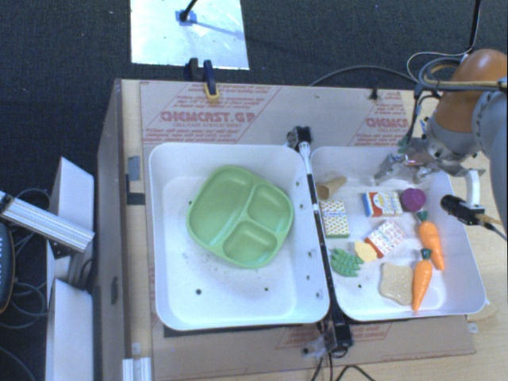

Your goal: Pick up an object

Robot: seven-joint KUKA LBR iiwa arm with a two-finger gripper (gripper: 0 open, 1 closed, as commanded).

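My gripper hangs over the far side of the right bin, just behind a red, white and blue box and a purple ball. Nothing shows in its grasp. Also lying in this bin are a tan wedge, a green checkered packet, a red-and-white packet, a yellow piece, a green leafy toy, a bread slice and two carrots.
The left bin holds a green divided plate. A black divider rail runs between the bins. A black-and-white fitting sits at the right bin's right rim, near the arm.
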